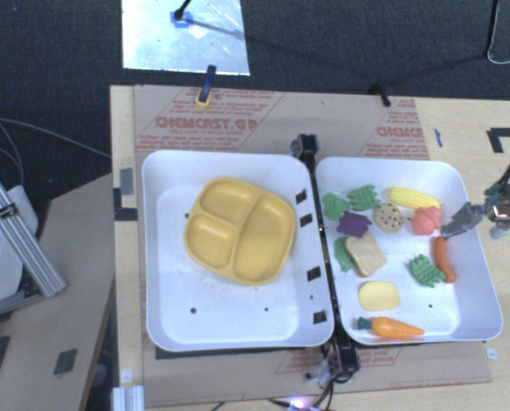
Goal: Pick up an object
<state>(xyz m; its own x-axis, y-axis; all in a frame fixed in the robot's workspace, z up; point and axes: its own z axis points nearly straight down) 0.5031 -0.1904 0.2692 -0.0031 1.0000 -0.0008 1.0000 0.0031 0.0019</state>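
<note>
Gripper (454, 224): reaching in from the right edge, over the right rim of the right bin (486, 272); whether anything sits between its tips cannot be told at this size.
Nearest things: pink toy (425, 220) just left of the gripper tip; small orange carrot (443, 259) just below it; touching or apart cannot be told.
Right bin contents: corn cob (414, 198), cookie (388, 218), purple piece (352, 223), 2 green pieces (362, 197) near the top left, bread slice (365, 254), green leafy toy (425, 271), yellow block (379, 295), large carrot (390, 327) along the front wall.
Left bin (165, 315): holds 1 yellow divided plate (239, 229), lying flat near the middle.
</note>
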